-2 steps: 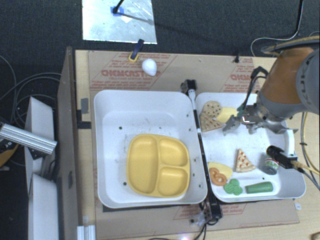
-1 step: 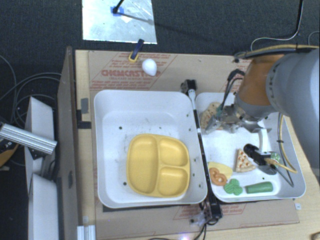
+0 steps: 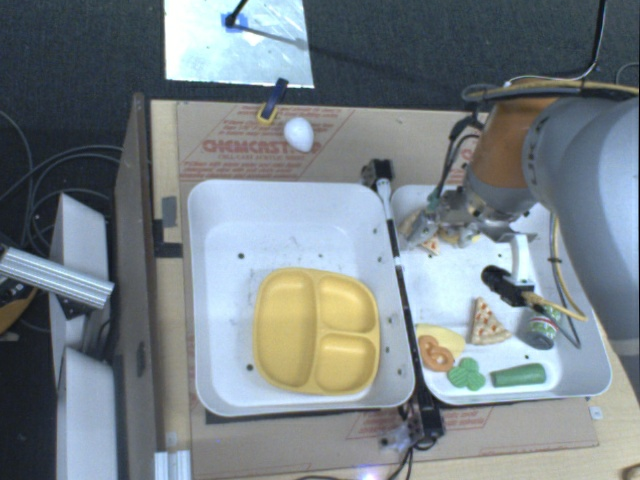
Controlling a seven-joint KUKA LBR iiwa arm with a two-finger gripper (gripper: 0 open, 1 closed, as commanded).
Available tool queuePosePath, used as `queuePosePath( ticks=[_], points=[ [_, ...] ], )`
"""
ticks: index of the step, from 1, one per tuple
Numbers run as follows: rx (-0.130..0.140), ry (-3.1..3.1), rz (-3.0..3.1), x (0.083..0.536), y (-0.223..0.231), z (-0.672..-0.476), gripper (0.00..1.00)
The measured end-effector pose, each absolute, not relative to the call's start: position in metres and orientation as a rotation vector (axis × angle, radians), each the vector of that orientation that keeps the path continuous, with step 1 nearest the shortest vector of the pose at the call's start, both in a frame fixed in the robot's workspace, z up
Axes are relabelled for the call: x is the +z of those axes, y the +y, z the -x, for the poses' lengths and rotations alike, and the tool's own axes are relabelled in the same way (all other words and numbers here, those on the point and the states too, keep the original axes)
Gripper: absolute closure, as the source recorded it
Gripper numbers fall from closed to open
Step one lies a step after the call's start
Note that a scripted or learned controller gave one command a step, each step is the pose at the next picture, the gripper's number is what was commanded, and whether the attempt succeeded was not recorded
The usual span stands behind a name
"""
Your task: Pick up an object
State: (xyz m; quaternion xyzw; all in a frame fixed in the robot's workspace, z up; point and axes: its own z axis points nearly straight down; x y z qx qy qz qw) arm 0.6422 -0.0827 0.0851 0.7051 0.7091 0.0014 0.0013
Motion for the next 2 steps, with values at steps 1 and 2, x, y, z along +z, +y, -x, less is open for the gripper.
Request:
queuePosePath(
  ticks=[1, 2],
  points=[
    [-0.013, 2.234, -2.228, 0.0853, -0.0852, -0.6671, 0.0],
    [-0.007, 2.231, -2.22, 0.095, -0.0853, -0.6677, 1.0]
  ],
)
